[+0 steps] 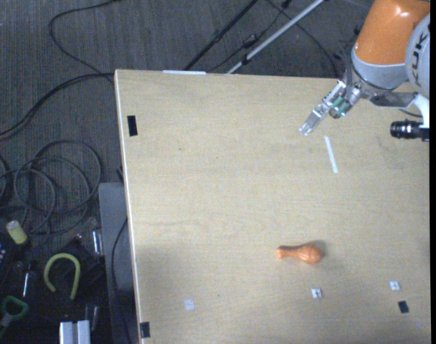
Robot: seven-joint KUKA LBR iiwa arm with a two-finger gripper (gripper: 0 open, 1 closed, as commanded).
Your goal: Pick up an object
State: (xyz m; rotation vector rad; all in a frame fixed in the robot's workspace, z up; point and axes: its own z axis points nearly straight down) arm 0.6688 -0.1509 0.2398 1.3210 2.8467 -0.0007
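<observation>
The bench (pixel 225 192) is spreading as a broad tan surface across most of the view, its left edge running down past a black marker and its far edge lying just behind the arm's reach. The arm (pixel 390 34), grey with an orange band, is leaning in from the far right, and its hand (pixel 309 126) is hanging over the far right part of the bench, pointing down and to the left; whether it is wide or narrow I cannot tell, and nothing is showing in it. The task's thing, a small orange pear-shaped object (pixel 302 254), is lying on the bench well apart from the hand, straight toward the near side and almost level with it left to right. Its long axis is running left-right, thin neck to the left, bulb to the right. A thin white strip (pixel 331 155) is lying between them, just near of the hand. Open bench is surrounding the object on every side, so a descent looks unobstructed.
</observation>
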